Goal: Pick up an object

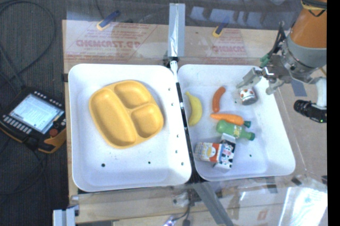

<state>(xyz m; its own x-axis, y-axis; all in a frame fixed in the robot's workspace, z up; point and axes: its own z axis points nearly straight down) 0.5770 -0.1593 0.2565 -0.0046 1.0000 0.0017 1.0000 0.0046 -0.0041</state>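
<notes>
- Two-finger gripper (258,80) hangs over the right white bin's (276,161) upper right corner, fingers spread wide, holding nothing.
- Small round red-and-white can (247,95) lies just below the fingers, probably the target; contact unclear.
- Red sausage (218,98), orange carrot (229,119), green bottle (234,130) lie loose nearby, scattered for picking.
- Grey arm with orange band (312,28) slants in from the right.
</notes>
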